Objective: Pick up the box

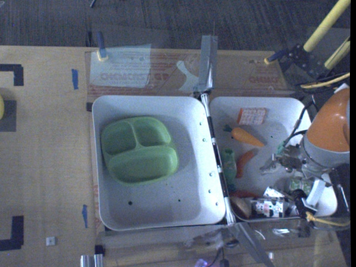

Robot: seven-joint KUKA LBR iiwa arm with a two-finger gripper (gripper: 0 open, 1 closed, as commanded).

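One box (pixel 252 115), small and orange, lies flat at the right bin's (pixel 278 102) far wall, long axis crosswise, up-left of the claw (pixel 289 163); claw's spread — cannot tell.

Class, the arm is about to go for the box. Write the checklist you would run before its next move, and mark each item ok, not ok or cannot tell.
1. Box visible, at the far end of the right bin: ok.
2. Top of box uncovered: ok.
3. Box apart from the carrot: ok, narrow gap.
4. Gripper above the box: not ok; it hangs nearer the bin's middle.
5. Fingers open: cannot tell.
6. Green tray in the left bin, out of the way: ok.
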